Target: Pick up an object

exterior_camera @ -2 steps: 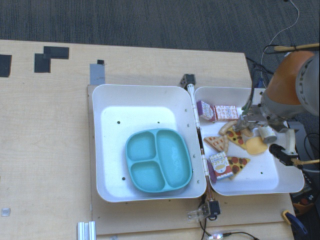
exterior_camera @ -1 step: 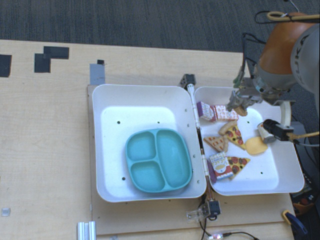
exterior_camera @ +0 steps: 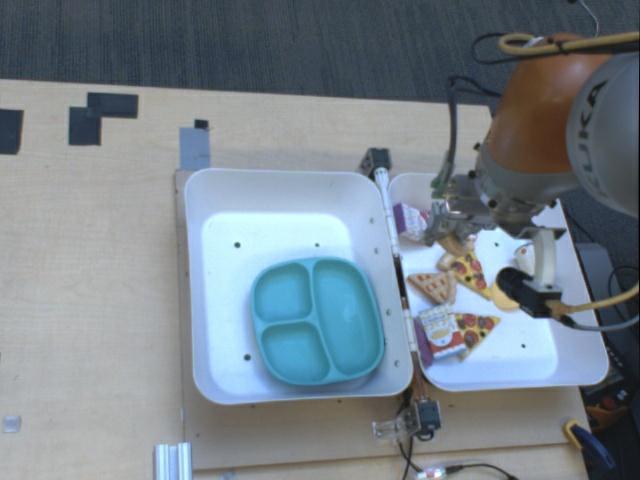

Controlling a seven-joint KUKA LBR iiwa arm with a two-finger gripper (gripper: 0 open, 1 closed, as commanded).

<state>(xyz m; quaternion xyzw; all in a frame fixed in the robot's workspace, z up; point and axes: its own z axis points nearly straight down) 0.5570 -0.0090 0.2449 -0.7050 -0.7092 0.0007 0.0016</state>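
Sitting nearest in the left bin (exterior_camera: 200, 268): a teal divided plate (exterior_camera: 317, 320), flat on the floor. Lying in the right bin (exterior_camera: 575, 368), near side: a small packet (exterior_camera: 440, 330) touching a pizza slice (exterior_camera: 474, 326). Resting a little farther: another pizza slice (exterior_camera: 432, 286), then a third (exterior_camera: 466, 267) beside a yellow banana-like piece (exterior_camera: 497, 293). Hovering over the far left part of that bin: the hand (exterior_camera: 448, 226), grip impossible to tell. Stretching beyond: pale wooden counter (exterior_camera: 90, 268).
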